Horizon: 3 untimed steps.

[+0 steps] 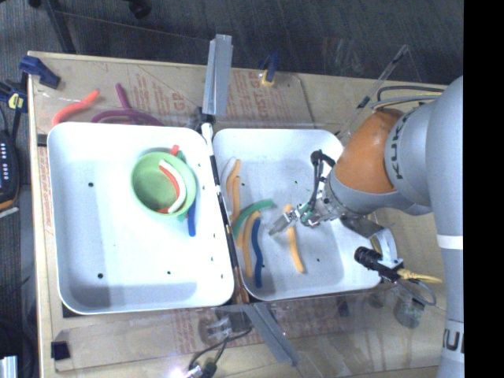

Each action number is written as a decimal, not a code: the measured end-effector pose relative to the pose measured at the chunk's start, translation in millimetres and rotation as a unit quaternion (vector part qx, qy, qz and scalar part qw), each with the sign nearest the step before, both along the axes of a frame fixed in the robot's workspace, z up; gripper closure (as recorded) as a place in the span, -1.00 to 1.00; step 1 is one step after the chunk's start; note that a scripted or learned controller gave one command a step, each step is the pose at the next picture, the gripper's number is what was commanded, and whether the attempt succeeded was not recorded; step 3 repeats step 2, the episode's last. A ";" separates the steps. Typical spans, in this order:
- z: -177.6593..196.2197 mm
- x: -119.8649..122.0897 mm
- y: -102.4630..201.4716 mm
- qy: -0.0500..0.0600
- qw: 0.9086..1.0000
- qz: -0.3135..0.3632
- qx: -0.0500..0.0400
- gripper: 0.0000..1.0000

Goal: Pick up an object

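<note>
Lying just below the gripper (293, 217) in the right bin (331, 278), the orange strip (295, 249) looks light, thin and bendy, likely to flop or slip unless pinched across its narrow middle. Further left of the gripper lie a green strip (250, 211), a blue strip (257, 252) and another orange piece (234, 189). Whether the gripper is spread, closed or touching the strip's top end I cannot tell, since wrist hardware blurs it.

Even overhead light, bright white bins (118, 290) slightly washed out, soft shadows, mild blur.
</note>
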State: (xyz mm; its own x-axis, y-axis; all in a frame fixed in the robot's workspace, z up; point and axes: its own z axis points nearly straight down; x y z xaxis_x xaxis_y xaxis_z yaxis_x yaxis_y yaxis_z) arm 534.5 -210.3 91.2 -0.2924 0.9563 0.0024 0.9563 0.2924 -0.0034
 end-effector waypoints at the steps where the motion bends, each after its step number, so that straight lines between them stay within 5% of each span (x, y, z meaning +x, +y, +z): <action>1: 9.7 0.2 0.2 0.001 1.000 0.001 0.000 1.00; 2: 96.8 52.3 1.2 -0.001 0.980 -0.197 -0.001 1.00; 3: 96.8 52.3 1.2 -0.001 0.980 -0.197 -0.001 1.00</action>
